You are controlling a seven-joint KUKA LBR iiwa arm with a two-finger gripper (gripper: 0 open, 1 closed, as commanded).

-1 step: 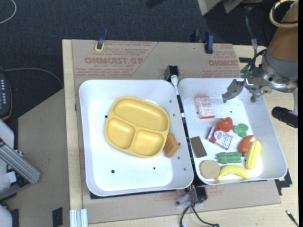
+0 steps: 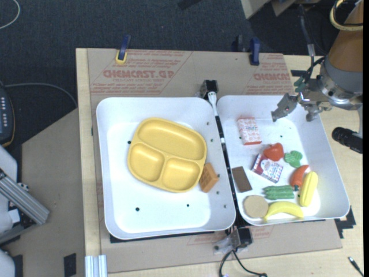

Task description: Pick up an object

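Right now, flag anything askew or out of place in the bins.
The yellow tray sits skewed in the left bin, not square to its walls. A small brown block leans against the tray's right corner, apart from the food toys crowded in the right bin.

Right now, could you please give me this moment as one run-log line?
tool: above right bin far edge, holding nothing | yellow tray: left bin | banana: right bin near corner

Both white bins (image 2: 115,212) look like smooth, slightly glossy plastic. The yellow divided plate (image 2: 167,154) is matt plastic. The bench sheet (image 2: 173,68) looks like printed brown paper. The banana (image 2: 283,210) looks glossy plastic.
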